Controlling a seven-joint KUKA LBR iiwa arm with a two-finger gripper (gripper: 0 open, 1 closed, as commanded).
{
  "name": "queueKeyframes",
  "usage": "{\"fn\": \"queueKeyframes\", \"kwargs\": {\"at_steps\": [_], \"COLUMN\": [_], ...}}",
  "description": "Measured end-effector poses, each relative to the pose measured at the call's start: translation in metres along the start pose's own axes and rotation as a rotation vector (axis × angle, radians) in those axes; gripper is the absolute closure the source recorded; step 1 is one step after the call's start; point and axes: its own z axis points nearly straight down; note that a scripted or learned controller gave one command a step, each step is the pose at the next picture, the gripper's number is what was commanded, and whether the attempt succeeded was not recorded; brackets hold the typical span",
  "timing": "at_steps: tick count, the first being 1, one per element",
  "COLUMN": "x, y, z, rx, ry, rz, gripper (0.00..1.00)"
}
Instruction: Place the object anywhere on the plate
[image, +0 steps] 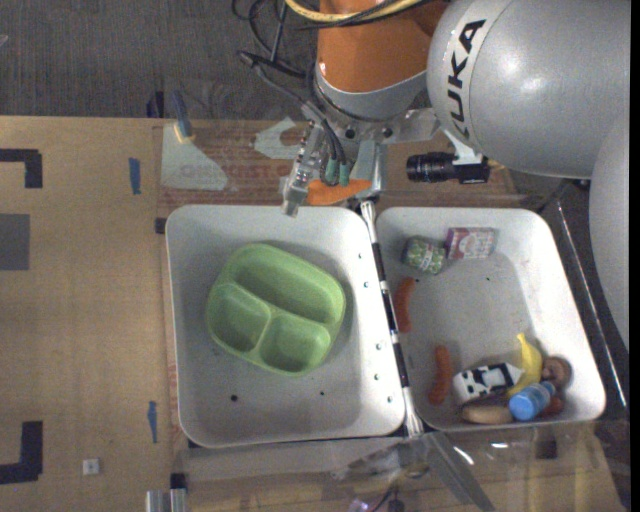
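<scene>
While end effector (322, 185) hangs over the bin's far rim w/ something orange, prob the object (326, 190), pinched in it, plate (277, 308) sits below-left; lower slowly, release centered.

— What do we have around the work area?

— We see a pale wooden bench top (80, 300) running across the left, its grain going side to side. Black tape marks (22, 168) sit by its left edge, and short blue tape strips (134, 176) lie nearer the middle.

— And beyond the bench?

— Along the top we see a grey floor (110, 50) (carpet, by its ribbed look). A sheet of clear film (195, 160) lies on a reddish patch of the board.

— The light?

— We find it even and soft, with faint shadows only.
</scene>
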Motion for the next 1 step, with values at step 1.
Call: {"fn": "queueKeyframes", "kwargs": {"at_steps": [1], "x": [0.0516], "y": [-0.0054], "z": [0.1168], "rx": [0.001], "ry": [0.005], "rz": [-0.083], "gripper": [1.00]}}
